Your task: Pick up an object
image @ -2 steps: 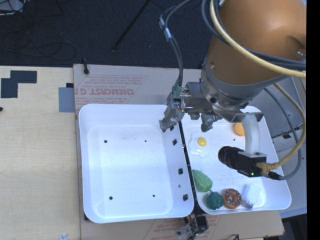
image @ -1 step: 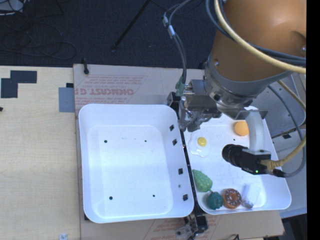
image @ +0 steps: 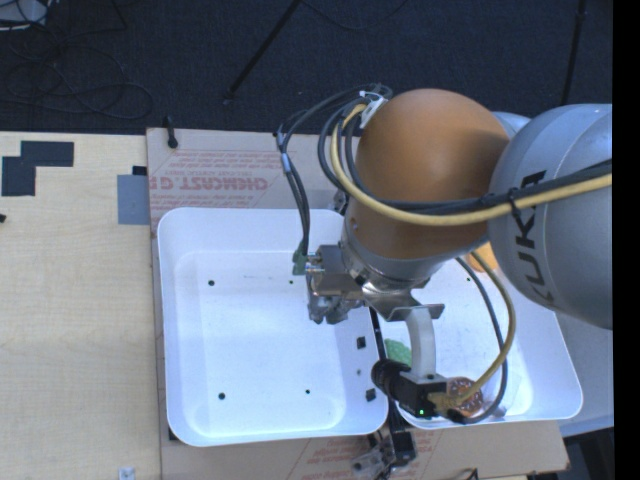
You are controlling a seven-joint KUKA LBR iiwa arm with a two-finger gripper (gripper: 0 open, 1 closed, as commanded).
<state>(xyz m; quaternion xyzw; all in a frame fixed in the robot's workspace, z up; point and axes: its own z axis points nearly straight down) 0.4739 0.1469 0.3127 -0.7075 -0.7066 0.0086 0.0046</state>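
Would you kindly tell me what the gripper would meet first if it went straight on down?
The gripper would probably meet the bare floor of the left bin, near its right wall; depth is unclear.

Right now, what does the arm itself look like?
A bulky grey arm with dark KUKA lettering and a rounded orange band above the wrist. A yellow cable and black cables loop around it, with a grey metal gripper below.
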